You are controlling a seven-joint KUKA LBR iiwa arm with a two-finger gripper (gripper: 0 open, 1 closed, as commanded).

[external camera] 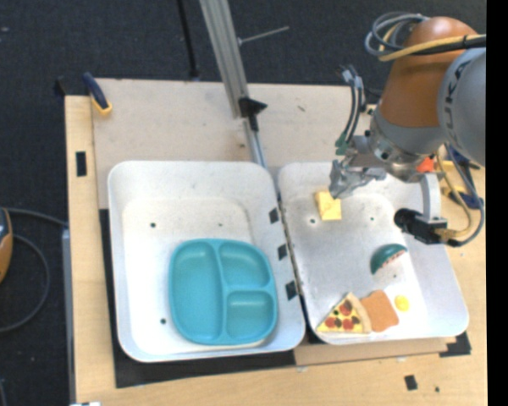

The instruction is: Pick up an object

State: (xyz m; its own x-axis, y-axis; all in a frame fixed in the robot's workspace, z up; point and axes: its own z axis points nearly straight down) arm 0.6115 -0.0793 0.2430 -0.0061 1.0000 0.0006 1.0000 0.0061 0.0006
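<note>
Approach step: the gripper [340,184] hangs just above the yellow cheese block [328,206], upper left of the right bin [423,324]. You cannot tell the finger opening. Next, descend and close.

Arm [423,83] reaches in from right, hand [343,183] pointing down, low.
</note>
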